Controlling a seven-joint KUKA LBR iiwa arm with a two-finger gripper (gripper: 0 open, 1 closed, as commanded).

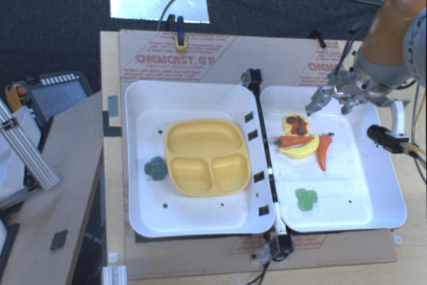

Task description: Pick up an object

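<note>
I count two shallow white plastic bins side by side on the desk [113, 77]: the left bin [137, 170] fills the middle of the frame and the right bin [380, 190] sits toward the right, the two meeting along a dark centre seam.

In the left bin lie two things. One yellow plastic tray with three compartments [205, 157] rests near the bin's middle, and one dark green toy broccoli floret [156, 168] lies just beside the tray's left edge, toward the lower left of that bin.

In the right bin I count five toy foods. Four crowd together in its upper left part: one small round pizza with red dots [295, 124] at the top, one red-orange chilli-shaped piece [292, 141] lying flat just below it, one yellow banana [300, 149] curved under that and touching it, and one orange carrot [323, 151] standing off to the right of the banana, pointing down the frame. One light green leafy piece [306, 199] lies apart, lower in the bin.

My pincer [331, 101] hangs at the upper right of the frame, over the top edge of the right bin, above and to the right of the pizza. Its grey fingers look spread and nothing sits between them; it touches none of the foods.
</note>
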